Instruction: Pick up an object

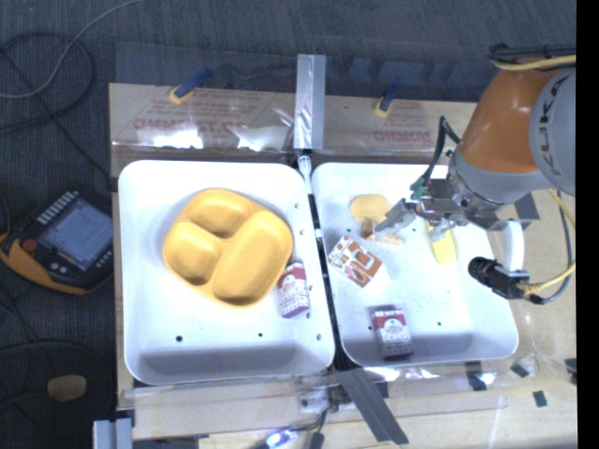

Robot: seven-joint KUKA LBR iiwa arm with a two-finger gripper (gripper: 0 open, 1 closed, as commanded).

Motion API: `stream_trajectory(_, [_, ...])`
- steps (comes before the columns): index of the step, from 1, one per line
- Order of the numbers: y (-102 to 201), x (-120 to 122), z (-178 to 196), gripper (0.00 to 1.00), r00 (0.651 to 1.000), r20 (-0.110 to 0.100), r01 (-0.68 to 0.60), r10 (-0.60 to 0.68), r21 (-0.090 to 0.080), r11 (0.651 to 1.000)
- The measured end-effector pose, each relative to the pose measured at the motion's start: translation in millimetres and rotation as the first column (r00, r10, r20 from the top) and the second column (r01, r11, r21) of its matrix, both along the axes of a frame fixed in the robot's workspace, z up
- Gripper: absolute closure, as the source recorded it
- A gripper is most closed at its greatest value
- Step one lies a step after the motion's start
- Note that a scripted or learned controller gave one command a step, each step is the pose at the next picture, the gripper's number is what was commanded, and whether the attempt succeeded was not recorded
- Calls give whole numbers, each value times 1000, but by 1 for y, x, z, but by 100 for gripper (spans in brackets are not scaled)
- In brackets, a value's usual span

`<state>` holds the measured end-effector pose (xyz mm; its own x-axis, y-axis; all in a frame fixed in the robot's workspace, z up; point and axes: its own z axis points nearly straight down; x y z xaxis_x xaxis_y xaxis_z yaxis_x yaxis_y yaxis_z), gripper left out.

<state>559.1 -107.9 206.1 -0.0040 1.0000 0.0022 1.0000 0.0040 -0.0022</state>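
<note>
You had two white bins on the worktop (131,110), and nearest the camera in the right bin (468,330) lay a small red-and-white packet (391,331) with a dark lower end, flat on the floor at about six o'clock in that bin. Just over the divider, at the five o'clock corner of the left bin (150,344), a small red-and-white can (294,290) stood tilted against the big yellow three-lobed plastic piece (227,244) that took up that bin's middle.

Further back in the right bin, at about nine o'clock, you saw a crumpled wrapper (357,261) with orange-red and white checks, lying apart from the packet. Beyond it, at ten o'clock, sat a small tan rounded lump (369,206) with pale scraps beside it.

The claw (401,213) hung over the right bin at about eleven o'clock, just right of the tan lump, and you could not tell whether it was clenched or released. A yellow piece (443,244) showed below the wrist. The grey arm with its orange band (510,120) came in from three o'clock.
</note>
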Motion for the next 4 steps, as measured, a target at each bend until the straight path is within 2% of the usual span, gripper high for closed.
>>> stream_trajectory(1, [-1, 68, -114, 0, 1000, 2, 7, -7, -6, 1000])
stream_trajectory(2, [-1, -2, -115, 0, 993, 15, 120, -119, -4, 993])
stream_trajectory(3, [10, -49, -115, 0, 985, 22, 170, -170, -4, 985])
stream_trajectory(4, [9, -68, -115, 0, 983, 26, 181, -181, -3, 983])
